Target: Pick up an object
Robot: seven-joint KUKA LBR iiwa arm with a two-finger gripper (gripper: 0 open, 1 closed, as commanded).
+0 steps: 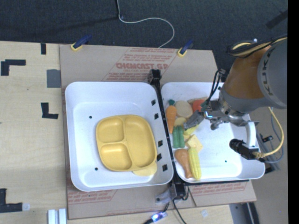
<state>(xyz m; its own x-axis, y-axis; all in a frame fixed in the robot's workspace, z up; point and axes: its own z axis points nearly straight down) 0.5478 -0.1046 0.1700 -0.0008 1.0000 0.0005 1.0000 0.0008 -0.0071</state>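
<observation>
Hovering gripper (pixel 192 121) over toy food (pixel 183 134) | right bin (pixel 233 171) | jaws: cannot tell (blurred)

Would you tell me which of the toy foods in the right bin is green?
The cucumber, lying lengthwise beside the bin's left wall; the carrot above it is orange and the corn below yellow.

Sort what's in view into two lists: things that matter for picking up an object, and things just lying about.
Part of the job:
gripper
carrot
green vegetable
corn cob
right bin

Just lying about:
yellow divided plate
left bin
white cable
cardboard sheet
</observation>
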